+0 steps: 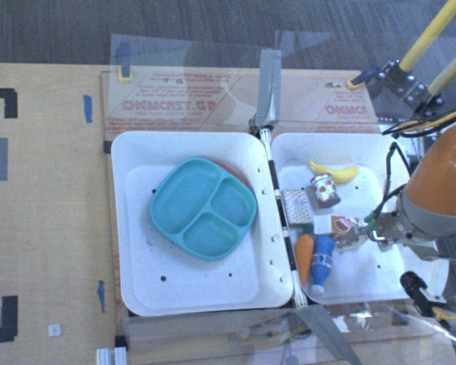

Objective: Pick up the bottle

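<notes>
Lying in the right bin (365,284), the bottle (321,261) rests against the carrot (304,255) by the divider, and a sloppy grasp could snag that carrot instead. Just beside it, the gripper (355,234) blurs into clutter; its state I cannot tell.

Camera: fixed above the bench (45,204)
Facing: down, at a slant
Coverage: both bins (129,166), arm (441,181) entering from right

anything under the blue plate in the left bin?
Yes. An orange-red edge peeks out from under the plate at its upper right. The plate covers the rest, so I cannot tell what it is.
</notes>
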